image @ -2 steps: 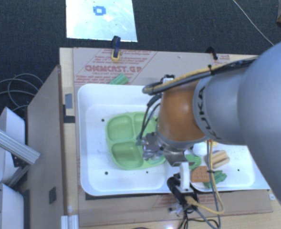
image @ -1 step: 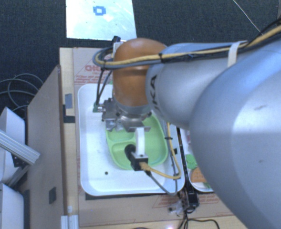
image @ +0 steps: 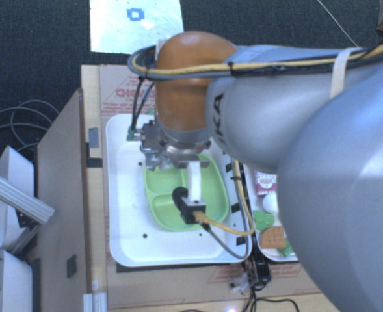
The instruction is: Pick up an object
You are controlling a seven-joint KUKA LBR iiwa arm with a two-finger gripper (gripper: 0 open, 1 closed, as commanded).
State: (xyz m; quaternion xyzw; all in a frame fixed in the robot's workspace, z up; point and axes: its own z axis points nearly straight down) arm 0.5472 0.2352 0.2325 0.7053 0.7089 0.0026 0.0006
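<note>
The end effector (image: pixel 177 156), grip state unclear, hangs over a smooth, rounded green tray (image: pixel 157 199).

— Where is there free room in the left bin (image: pixel 123 239)?
— The white floor is bare in a strip along the 9 o'clock side and in a second strip at 6 o'clock. The green tray (image: pixel 158 203) takes the middle, and its raised walls stand in the way.
— And at 12 o'clock?
— The arm (image: pixel 276 129) hangs over that part and over 3 o'clock. In the right bin (image: pixel 283 258) a packet (image: pixel 266 182), a white round thing (image: pixel 270 203), a green piece (image: pixel 264 220) and an orange piece (image: pixel 274 238) are crowded together at the arm's 9 o'clock edge.
</note>
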